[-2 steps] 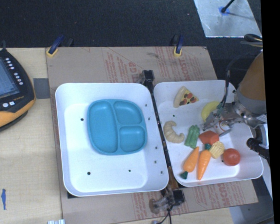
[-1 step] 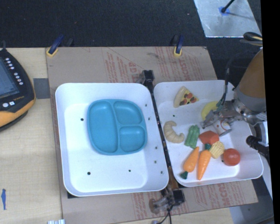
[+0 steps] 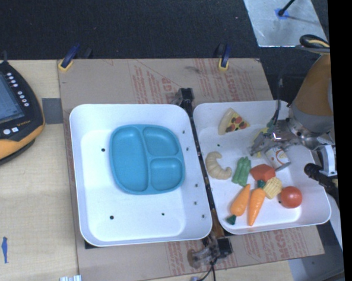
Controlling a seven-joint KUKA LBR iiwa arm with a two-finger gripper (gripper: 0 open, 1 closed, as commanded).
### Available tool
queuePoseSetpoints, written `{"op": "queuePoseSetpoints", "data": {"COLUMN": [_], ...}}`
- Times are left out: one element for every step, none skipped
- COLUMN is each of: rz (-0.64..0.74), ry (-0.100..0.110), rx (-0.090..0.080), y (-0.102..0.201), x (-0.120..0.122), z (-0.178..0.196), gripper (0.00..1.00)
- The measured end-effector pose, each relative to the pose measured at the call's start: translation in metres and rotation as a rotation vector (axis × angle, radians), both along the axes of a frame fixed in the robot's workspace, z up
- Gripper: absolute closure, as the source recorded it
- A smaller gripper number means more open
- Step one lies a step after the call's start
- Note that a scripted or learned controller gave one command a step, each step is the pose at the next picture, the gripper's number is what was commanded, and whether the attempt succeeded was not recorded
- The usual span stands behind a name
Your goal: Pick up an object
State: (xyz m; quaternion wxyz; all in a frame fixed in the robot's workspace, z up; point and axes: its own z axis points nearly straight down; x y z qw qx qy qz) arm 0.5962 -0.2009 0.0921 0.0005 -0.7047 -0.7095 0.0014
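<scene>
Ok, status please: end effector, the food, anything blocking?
End effector low in right bin. Nothing seen held. Red pepper and corn closest below.

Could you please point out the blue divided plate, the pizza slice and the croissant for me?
blue divided plate (image 3: 146, 158): camera view, on its central divider.
pizza slice (image 3: 232, 122): camera view, on its topped middle.
croissant (image 3: 217, 166): camera view, on its curved body.

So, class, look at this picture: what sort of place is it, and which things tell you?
Most likely a robot lab bench. A robot arm reaches over two white bins, toy food such as a carrot lies in one, and a control pendant sits nearby.
</scene>
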Motion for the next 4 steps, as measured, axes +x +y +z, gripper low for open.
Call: {"op": "queuePoseSetpoints", "data": {"rz": [-0.002,0.001,-0.002,-0.001], "ry": [0.0,0.001,-0.001,-0.001], "rx": [0.002,0.002,0.002,0.002], "y": [0.007,0.007,0.053,0.103], "x": [0.025,0.025,-0.046,-0.087], "z": [0.0,0.01,0.123,0.183], "gripper": [0.0,1.0,1.0,1.0]}}
